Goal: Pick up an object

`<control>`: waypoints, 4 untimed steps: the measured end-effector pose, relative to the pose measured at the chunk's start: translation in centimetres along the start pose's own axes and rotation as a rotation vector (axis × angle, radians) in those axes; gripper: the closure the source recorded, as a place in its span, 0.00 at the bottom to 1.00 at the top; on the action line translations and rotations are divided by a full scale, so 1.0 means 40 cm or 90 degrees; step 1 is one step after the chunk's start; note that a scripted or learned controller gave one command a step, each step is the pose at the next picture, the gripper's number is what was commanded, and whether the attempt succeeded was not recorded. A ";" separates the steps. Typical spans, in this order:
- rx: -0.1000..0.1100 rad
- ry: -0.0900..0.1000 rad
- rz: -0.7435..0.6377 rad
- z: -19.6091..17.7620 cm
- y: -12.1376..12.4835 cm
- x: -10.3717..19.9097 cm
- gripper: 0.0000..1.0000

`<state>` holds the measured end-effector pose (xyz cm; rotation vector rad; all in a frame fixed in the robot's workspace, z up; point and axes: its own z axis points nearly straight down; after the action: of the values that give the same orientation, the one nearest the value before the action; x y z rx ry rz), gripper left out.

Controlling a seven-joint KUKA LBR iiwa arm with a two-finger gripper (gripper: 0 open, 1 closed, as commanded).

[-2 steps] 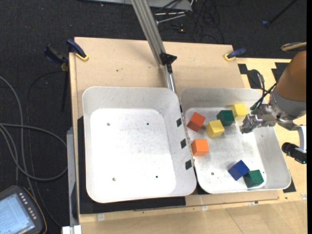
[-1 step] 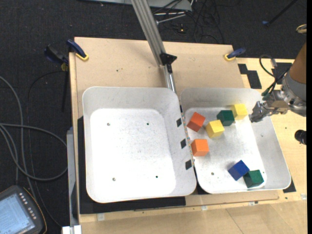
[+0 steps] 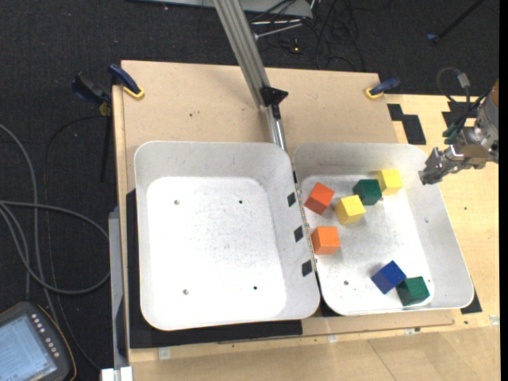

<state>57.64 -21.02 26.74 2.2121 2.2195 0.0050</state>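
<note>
The right bin (image 3: 444,236) holds several small blocks. Two orange blocks (image 3: 319,198) (image 3: 325,240) lie near its left side. A yellow block (image 3: 350,209), a green block (image 3: 367,190) and another yellow block (image 3: 390,180) form a row toward the back. A blue block (image 3: 388,276) and a green block (image 3: 413,290) sit at the front right. My gripper (image 3: 435,170) hangs at the right bin's back right rim, above and right of the far yellow block, with nothing visibly between its fingers.
The left bin (image 3: 159,213) stands beside the right one. A metal pole (image 3: 242,42) slants down to the gap between the bins. Clamps (image 3: 127,82) (image 3: 382,87) grip the bench's back corners. Cables lie on the floor at left.
</note>
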 end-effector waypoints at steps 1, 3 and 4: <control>0.006 0.003 -0.002 0.034 -0.020 0.125 1.00; 0.005 0.003 -0.004 0.016 -0.038 0.407 1.00; 0.006 0.003 -0.004 0.041 -0.031 0.563 1.00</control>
<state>56.35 1.47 25.02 2.2131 2.2337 0.0002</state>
